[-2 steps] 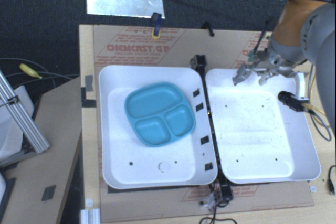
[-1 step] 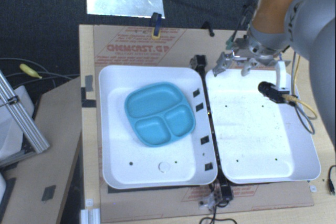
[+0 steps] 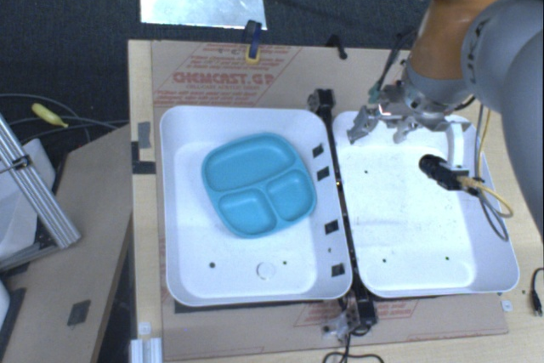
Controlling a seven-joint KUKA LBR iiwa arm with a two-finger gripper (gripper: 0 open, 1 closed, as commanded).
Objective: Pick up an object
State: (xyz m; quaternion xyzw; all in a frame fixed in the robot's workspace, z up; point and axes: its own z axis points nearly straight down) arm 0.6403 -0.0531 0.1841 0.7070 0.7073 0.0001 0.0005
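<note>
The two-finger gripper (image 3: 380,121) hangs over the far left corner of the right-hand shallow white bin (image 3: 425,268), just beside the black divider where the two bins meet. Whether it is released or clenched cannot be told from this slanted view; nothing can be seen caught in it. Above it the grey arm with its orange band (image 3: 442,34) reaches in from the right, and a black cable fitting with a yellow lead (image 3: 446,172) hangs over the same bin.

The light blue plastic plate with three compartments (image 3: 257,184) lies flat in the left-hand shallow white bin (image 3: 191,285), roughly in its middle, well apart from the gripper and across the divider from it. A small clear round disc (image 3: 266,270) rests on that bin's floor near the front wall.
</note>
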